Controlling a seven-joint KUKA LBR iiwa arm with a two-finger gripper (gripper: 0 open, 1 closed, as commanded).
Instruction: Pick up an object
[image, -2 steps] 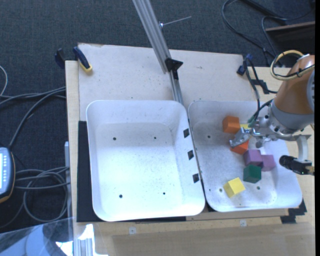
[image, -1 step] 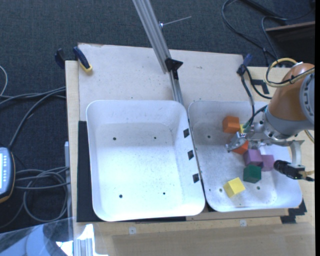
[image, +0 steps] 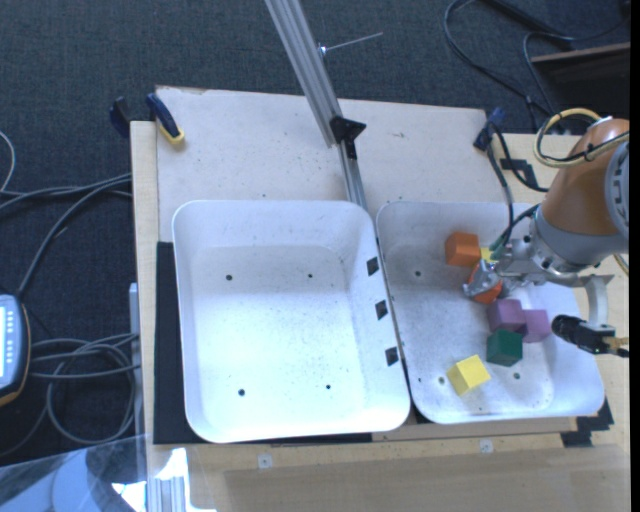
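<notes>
Blocks in the right bin (image: 430, 250), five small pieces, all matte with flat faces; no single one marked out as the target. Left bin (image: 200, 300): shallow white tray with rounded corners, its floor speckled with fine dark flecks and a few small dark holes. Along the shared wall, three small black tabs (image: 381, 310).

Right bin, same white moulded shape. Yellow cube (image: 468, 375) at about 6 o'clock of the bin floor, tilted on its footprint; orange cube (image: 462, 249) at about 12 o'clock; small red-orange piece (image: 487, 293) just below it, touching the tool tip, shape hard to make out; purple block (image: 520, 319), an irregular blocky form, near centre; green cube (image: 504, 347) just beside it at its 6 o'clock.

Gripper (image: 484, 277) comes in from 3 o'clock, low over the bin, between orange cube and purple block; whether its fingers are wide or closed, cannot tell; whether the red-orange piece is gripped, cannot tell. Arm (image: 590, 200) grey with orange band.

Bench (image: 260, 150): pale speckled board, blue clamp (image: 163, 117) at 11 o'clock, metal rail (image: 315, 75) slanting across the top.
</notes>
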